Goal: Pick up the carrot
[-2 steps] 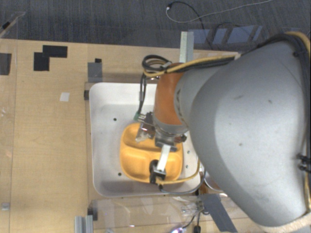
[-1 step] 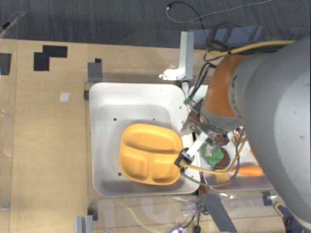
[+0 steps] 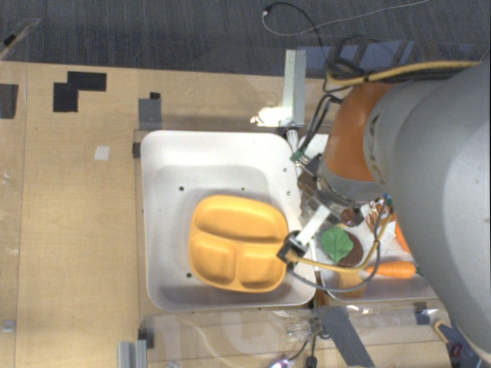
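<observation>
- Gripper (image 3: 347, 215) sits low at the right bin's (image 3: 383, 288) left edge; whether it is open or closed, I cannot tell.
- Carrot (image 3: 393, 269) lies by that bin's front edge.
- Risk: the gripper grabs the neighbouring green leaf (image 3: 336, 244) instead.

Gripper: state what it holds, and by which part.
Cannot be told from this view. The carrot shows in the right bin, partly under the arm.
</observation>
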`<state>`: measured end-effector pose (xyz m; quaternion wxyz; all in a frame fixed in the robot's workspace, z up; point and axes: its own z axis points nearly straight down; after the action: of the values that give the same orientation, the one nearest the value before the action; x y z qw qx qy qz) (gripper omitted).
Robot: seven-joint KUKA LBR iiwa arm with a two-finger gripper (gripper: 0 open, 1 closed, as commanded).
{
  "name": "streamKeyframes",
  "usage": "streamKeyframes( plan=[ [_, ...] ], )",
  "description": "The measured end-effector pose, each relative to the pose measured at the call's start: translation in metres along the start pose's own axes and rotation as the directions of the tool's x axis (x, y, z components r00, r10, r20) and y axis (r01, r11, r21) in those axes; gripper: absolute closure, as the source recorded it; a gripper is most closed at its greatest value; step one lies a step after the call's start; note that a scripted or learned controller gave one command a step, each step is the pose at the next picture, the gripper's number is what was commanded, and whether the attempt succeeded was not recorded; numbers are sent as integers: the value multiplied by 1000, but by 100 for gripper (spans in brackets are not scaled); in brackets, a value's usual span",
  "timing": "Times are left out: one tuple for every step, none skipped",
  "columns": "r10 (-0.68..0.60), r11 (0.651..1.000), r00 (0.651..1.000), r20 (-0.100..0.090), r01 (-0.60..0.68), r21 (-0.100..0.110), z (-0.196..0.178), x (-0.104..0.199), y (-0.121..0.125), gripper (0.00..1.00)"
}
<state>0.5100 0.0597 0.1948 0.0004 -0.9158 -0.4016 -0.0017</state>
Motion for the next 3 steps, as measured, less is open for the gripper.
streamKeyframes(
  plan=[
    [314,949,949,2,-314,0,-6,39,-58,100],
    [545,838,838,0,-545,0,-43,34,-62,100],
    [556,831,831,-21,-556,6,80,65,-70,100]
  ],
)
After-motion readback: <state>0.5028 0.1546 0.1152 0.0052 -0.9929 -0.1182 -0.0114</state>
